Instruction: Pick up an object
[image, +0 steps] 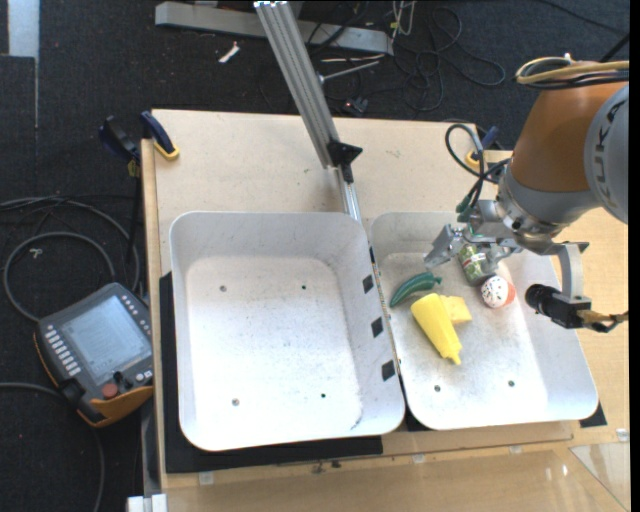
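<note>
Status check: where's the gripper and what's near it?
Gripper low over right bin. Green-labelled item directly beneath, grasp unconfirmed. Yellow object, green piece, spotted ball close by.

Bright even overhead light, soft shadows, mild glare on white bins (270, 225), slight softness.

Two bins side by side — in the right bin (560, 385), wedge (438, 325), ball (495, 292) right of it.

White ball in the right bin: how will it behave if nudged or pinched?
The ball looks round and smooth, so a nudge would probably send it rolling across the right bin. It seems small and likely light. A pinch off its middle may squirt it toward the green jar beside it.
</note>
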